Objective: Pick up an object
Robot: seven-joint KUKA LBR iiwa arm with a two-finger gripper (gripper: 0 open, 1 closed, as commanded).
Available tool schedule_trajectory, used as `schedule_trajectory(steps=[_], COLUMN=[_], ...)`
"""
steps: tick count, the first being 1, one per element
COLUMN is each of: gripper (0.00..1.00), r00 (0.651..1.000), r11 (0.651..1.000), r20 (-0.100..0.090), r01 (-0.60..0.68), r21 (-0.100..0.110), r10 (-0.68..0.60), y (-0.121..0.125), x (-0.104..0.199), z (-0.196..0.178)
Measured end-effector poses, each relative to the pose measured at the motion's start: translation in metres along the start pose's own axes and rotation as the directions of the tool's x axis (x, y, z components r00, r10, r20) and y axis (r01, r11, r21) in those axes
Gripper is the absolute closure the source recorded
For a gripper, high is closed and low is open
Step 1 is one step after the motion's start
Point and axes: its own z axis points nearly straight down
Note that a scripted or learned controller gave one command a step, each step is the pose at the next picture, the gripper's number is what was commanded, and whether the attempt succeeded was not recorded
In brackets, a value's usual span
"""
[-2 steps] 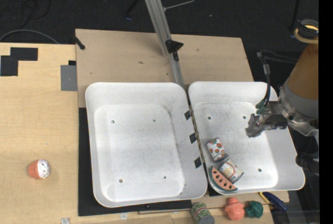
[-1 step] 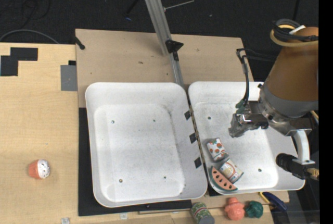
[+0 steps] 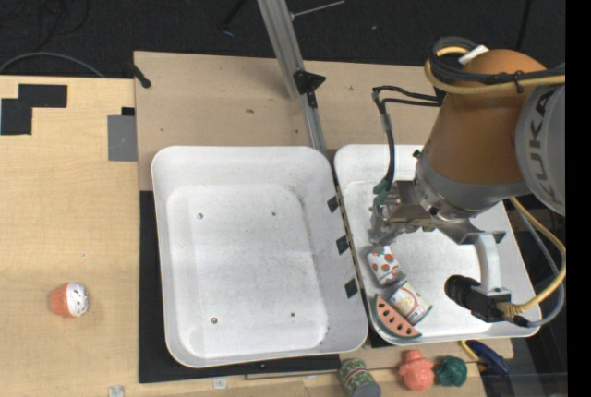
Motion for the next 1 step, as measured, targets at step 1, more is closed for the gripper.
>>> schedule_trajectory(steps=[1], gripper=[1.00], r00=[1.000], r11=[1.000], r20=[0.001], r01=[-0.001], r21=[0.002], r10=[0.001], y=[0.0011], x=[0.0519], z=[0.0069])
